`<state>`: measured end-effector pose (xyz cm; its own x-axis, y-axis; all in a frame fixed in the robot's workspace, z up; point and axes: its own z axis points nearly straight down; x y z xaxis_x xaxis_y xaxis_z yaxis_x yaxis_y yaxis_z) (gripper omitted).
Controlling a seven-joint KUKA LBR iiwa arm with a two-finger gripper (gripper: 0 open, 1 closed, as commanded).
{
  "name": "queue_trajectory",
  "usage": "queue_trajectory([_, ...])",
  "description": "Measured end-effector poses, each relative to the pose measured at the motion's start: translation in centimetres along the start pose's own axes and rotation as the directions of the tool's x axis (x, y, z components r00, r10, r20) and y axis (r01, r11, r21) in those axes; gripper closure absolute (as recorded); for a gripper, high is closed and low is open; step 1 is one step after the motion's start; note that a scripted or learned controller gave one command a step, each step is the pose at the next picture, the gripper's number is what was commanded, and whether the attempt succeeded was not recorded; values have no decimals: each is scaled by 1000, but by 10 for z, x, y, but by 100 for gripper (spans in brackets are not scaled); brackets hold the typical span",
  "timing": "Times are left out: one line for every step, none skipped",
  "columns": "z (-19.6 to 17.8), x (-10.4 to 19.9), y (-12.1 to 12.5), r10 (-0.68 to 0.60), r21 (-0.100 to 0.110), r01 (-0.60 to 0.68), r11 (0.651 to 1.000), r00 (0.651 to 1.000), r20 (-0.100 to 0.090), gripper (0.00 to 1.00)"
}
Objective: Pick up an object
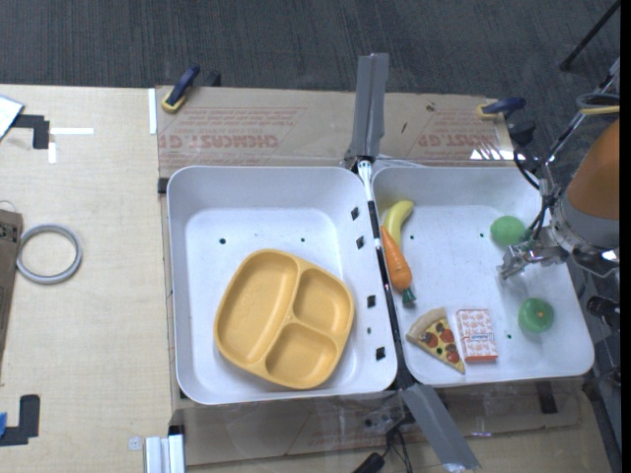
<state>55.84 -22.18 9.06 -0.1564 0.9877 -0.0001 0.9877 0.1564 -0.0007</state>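
So the gripper (pixel 517 261) is hanging over the right bin (pixel 562 371), out by its right-hand wall, with the arm coming in from that side. I honestly can't tell how the gripper is set: it's just a small metallic blur at this size, and nothing I can make out is clamped in it.

Closest stuff to the gripper: a light green ball (pixel 508 230) just up and slightly left of it, and a darker green round thing (pixel 536 314) (maybe a lime, hard to say) just below and a bit right. Neither looks like it's touching the gripper.

Further left and lower sits a small red-and-white box (pixel 476 335), right beside a pizza slice toy (pixel 439 339). Well to the left, against the divider, a carrot (pixel 396 262) lies alongside a banana (pixel 394 219).

Way off left, the other bin (pixel 187 294) holds a yellow divided plate (pixel 284 317).
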Motion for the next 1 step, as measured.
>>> queue_trajectory([-1, -5, 33, -546, -2, 546, 838, 838, 2, 100])
